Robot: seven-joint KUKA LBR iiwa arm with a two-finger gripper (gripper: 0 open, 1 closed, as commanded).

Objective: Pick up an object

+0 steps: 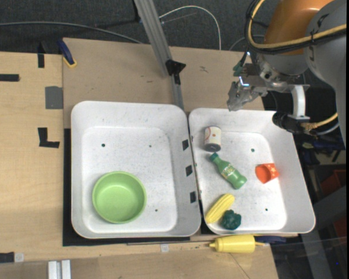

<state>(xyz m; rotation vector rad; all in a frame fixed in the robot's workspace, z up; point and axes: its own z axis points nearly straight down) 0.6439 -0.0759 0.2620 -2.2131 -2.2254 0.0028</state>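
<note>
- The bench (110, 68) under me is a tan board, with a dark floor behind it and black tape marks along its left side; a grey pole (154, 28) slants down from the top to the seam between the bins.
- My arm (305, 22) comes in from the upper right, grey with its orange band, with cables looping round it.
- The left bin (128, 115) is a shallow white tray; it touches the right bin (285, 214) along their shared middle edge.
- A lime green bowl (119, 197) sits upright in the left bin's near left corner.
- My gripper (239, 99) hangs over the bench just beyond the far rim of the right bin, near that bin's far left corner. Nothing shows between its tips, and how far they are parted I cannot tell.
- A yellow bottle (235, 244) lies on its side on the bench, just outside the near rim of the right bin.
- A green bottle (227, 171) lies tilted in the middle of the right bin.
- A yellow corn cob (219, 207) lies near that bin's near left corner, with a dark green lump (231, 220) touching its right end.
- A small white cylinder (213, 137) with a red mark lies just beyond the green bottle, below my gripper.
- A small orange cup (267, 172) lies to the right of the green bottle, apart from it.
</note>
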